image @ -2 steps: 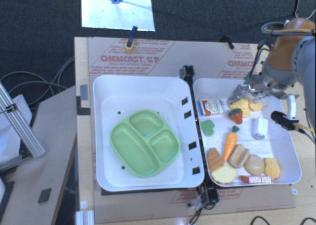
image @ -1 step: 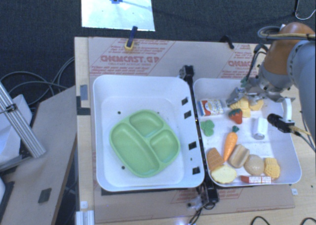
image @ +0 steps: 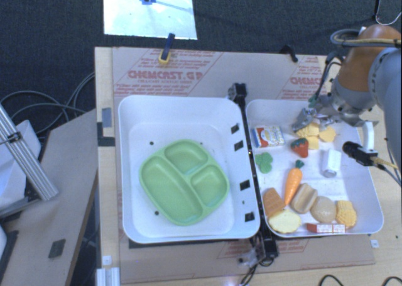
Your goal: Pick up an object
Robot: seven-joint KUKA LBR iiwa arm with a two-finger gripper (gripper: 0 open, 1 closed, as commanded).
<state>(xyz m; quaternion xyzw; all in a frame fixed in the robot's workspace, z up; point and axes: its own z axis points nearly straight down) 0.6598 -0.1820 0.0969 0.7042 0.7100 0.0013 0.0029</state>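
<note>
Camera view, near to far: toy foods in right bin (image: 370, 206) — bread slice (image: 284, 221), carrot (image: 293, 183), strawberry (image: 300, 147). Farther, yellow cheese pieces (image: 317, 134) at far right, gripper (image: 308, 117) just above; jaw state impossible to tell. Left bin (image: 135, 115) holding green divided plate (image: 183, 181).

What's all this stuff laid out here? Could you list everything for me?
Bins: two, white, side by side on the bench.
Plate: one, light green, three compartments, in the left bin.
Carrot: one, orange, middle of the right bin.
Snack packet: one, white and red, right bin, near the divider.
Green piece: one, below the packet.
Strawberry: one, red, right of the packet.
Cheese pieces: several, yellow, back of the right bin.
White cylinder: one, right of the carrot.
Bread-like items: several, tan and yellow, front of the right bin.
Arm: one, grey with orange band, from the right.
Gripper: one, over the cheese pieces.
</note>
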